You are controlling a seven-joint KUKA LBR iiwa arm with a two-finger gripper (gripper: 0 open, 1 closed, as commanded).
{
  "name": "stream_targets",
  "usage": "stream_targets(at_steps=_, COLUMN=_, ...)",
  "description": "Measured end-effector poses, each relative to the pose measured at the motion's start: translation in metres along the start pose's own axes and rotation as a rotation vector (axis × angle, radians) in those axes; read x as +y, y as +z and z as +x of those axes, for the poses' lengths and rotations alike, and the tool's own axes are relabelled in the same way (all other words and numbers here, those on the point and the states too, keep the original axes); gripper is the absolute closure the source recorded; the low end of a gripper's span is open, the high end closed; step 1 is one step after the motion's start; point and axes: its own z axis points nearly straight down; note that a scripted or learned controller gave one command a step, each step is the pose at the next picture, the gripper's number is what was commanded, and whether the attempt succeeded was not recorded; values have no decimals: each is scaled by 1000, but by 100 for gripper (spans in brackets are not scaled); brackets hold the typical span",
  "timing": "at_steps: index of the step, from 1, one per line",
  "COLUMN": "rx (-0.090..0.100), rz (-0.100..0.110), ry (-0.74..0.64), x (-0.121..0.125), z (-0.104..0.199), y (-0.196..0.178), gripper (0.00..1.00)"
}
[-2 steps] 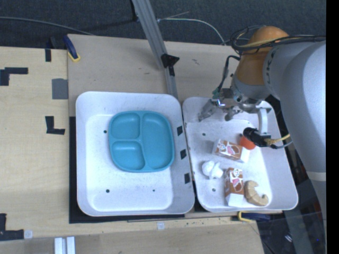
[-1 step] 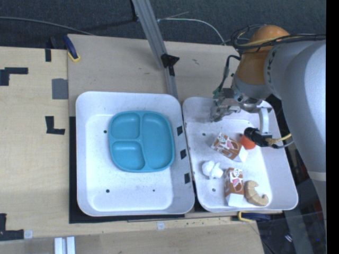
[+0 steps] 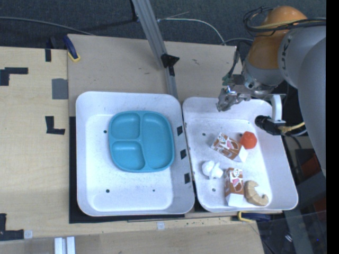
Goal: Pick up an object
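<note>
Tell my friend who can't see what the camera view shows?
A robot gripper hangs over the far edge of the right bin, above small toy foods. The left bin holds a blue divided plate.

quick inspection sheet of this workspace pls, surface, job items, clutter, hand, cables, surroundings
surface: wooden bench bearing two shallow white bins side by side, left bin and right bin
job's things: in the right bin, an orange ball, a red and white packet, a second packet, a small white object and a tan curved piece
clutter: a blue divided plate lies in the left bin
hand: the hand is above the right bin's far rim, with nothing seen between its fingers; open or shut cannot be told
cables: a thin pale cable runs over the dark floor toward the arm
surroundings: black tape marks on the bench; a grey metal bar slants in from the top
</note>
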Motion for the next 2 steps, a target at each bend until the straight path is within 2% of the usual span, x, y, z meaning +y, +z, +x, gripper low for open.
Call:
stream_targets(at_steps=1, rx=0, rz=1, ry=0, x=1, z=0, y=-52, gripper=100)
stream_targets(at_steps=2, rx=-1, rz=8, ry=0, x=1, z=1, y=-31, gripper=100)
